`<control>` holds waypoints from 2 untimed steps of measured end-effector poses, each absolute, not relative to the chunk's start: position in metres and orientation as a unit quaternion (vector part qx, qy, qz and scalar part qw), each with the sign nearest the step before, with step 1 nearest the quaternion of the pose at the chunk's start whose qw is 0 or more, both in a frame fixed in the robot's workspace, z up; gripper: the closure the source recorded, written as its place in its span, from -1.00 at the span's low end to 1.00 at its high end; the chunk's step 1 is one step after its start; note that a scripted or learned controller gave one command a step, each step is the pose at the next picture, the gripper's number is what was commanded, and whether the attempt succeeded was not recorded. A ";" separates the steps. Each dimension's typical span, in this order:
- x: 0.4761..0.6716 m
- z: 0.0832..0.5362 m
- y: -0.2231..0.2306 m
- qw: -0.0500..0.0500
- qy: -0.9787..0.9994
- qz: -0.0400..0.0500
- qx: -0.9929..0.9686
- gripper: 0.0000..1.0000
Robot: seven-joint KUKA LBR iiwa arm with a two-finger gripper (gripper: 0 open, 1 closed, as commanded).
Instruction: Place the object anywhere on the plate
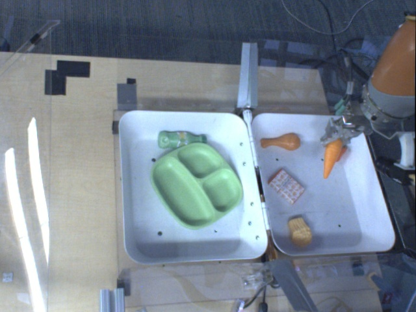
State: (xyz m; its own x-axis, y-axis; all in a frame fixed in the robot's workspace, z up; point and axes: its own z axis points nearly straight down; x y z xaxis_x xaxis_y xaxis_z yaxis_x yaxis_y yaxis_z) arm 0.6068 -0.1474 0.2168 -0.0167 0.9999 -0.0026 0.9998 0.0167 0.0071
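Observation:
A light green plate (pixel 195 185) with three compartments lies in the left bin (pixel 140 239). In the right bin (pixel 364 233), an orange carrot (pixel 331 160) sits near the far right wall, its narrow tip pointing toward the front. My gripper (pixel 339 134) is right at the carrot's thick far end, touching or just above it. The grey wrist with its orange band (pixel 396 64) comes in from the right.
A small green bottle (pixel 181 138) lies on its side just behind the plate. The right bin also holds a chicken drumstick (pixel 282 142), a pink square wafer (pixel 286 185) and a yellow corn piece (pixel 299 231). A metal divider (pixel 247 77) separates the bins.

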 end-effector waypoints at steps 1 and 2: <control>0.601 0.239 -0.069 0.002 0.720 0.002 0.694 1.00; 0.566 0.217 0.026 0.001 0.783 0.002 0.622 1.00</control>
